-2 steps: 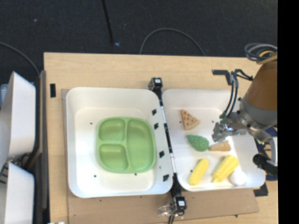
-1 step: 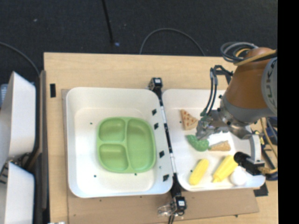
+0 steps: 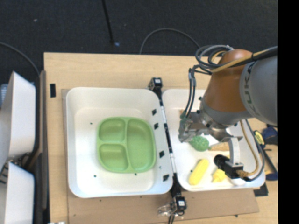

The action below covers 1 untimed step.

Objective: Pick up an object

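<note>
The arm's orange band and grey wrist hang over the right bin [image 3: 174, 97]. My gripper [image 3: 187, 130] is low in that bin's left half, just above and left of a bumpy green object [image 3: 200, 143]; the two look very close, though I cannot tell if they touch. A yellow, corn-like object [image 3: 198, 171] lies near the bin's front wall. A smaller yellow piece [image 3: 218, 176] sits to its right. A tan, flat piece [image 3: 219, 146] pokes out from under the wrist, right of the green object.
The left bin [image 3: 74, 125] holds a light green divided plate [image 3: 126, 144] in its middle. A black clamp rail [image 3: 164, 134] runs between the two bins. White boxes [image 3: 18, 120] stand off the bench's left edge.
</note>
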Each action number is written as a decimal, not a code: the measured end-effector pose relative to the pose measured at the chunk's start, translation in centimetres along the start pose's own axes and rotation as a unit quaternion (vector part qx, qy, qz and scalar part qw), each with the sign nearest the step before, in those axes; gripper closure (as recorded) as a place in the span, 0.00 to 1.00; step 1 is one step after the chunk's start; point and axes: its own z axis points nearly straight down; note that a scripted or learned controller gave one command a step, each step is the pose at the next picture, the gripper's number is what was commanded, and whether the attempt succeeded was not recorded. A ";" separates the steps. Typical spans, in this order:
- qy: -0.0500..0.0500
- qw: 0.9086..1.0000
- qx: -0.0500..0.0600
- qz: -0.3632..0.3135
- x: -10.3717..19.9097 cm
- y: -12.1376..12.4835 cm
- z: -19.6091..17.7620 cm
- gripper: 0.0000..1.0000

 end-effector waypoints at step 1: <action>0.000 1.000 -0.002 0.000 5.0 -0.2 -2.0 1.00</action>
